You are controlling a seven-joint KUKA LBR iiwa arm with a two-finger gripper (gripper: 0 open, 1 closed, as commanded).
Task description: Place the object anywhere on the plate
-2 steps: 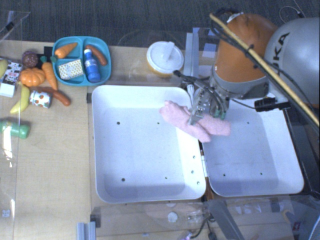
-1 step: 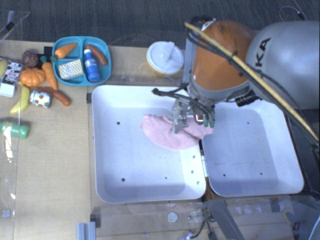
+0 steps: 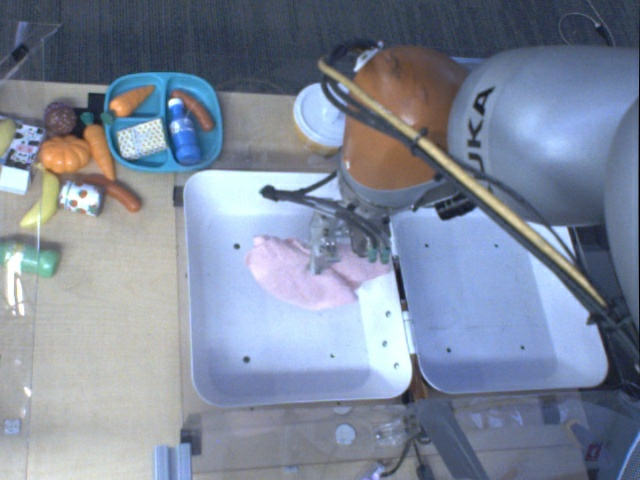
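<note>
Camera view: the gripper (image 3: 325,260) sits low in the left bin (image 3: 230,368), right over the pink plate (image 3: 300,273), a flat, floppy-looking oval whose long axis runs left-right. Can't tell what the gripper is doing, or spot any object in it. Plate lies directly beneath and leftward. Smooth white plastic bins; right bin (image 3: 500,318) alongside.

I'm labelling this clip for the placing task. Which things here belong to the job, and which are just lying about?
Part of the job:
- gripper, low over the left bin
- pink object lying in that bin

Just lying about:
- blue divided tray of toy food
- toy pumpkin
- banana
- white cup
- right bin
</note>
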